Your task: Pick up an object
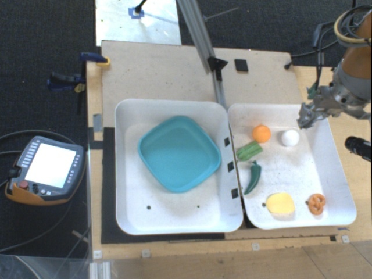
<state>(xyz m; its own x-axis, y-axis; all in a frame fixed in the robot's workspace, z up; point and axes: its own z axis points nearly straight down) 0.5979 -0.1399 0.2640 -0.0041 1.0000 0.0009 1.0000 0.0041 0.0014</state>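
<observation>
We see 2 shallow white plastic bins side by side on the pale desk (174, 68). The left bin (131, 214) holds a smooth teal square plate (179, 153) with rounded corners. The right bin (337, 179) holds 6 small things: a round orange ball (261, 133), a white ball (290, 138) just beside it, a light green pod (249, 151), a dark green curved pepper (253, 178), a yellow rounded lump (281, 203) and a knotted orange pretzel (317, 204). The jaws (307, 118) hang over the right bin's upper right corner, near the white ball; we cannot tell how wide they stand. A grey pole (195, 22) slants above the bins.
</observation>
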